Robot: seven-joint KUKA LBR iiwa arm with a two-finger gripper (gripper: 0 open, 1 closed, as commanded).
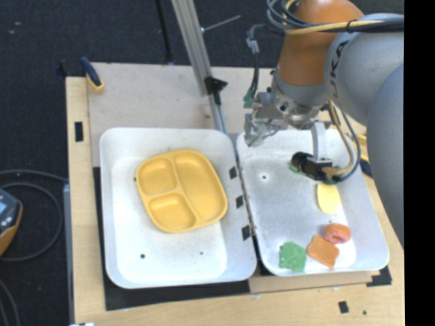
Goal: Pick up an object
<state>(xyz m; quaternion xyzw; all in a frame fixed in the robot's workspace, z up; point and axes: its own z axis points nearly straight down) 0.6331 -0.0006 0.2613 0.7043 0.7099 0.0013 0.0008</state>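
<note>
The gripper (255,134) is hanging over the far left corner of the right bin (282,206), just beside the edge where the two bins are meeting; whether it is open or closed cannot be told from this angle. Nothing is showing in its grasp. Four small things are lying along the right and near side of that bin, well apart from the gripper: a yellow piece (328,197) by the right wall, a reddish round piece (336,233) nearer, an orange block (323,250) touching it, and a green piece (293,257) just left of the block. A yellow divided plate (182,190) is sitting flat in the left bin (115,202). Both bins are resting on the pale worktop (143,94).
</note>
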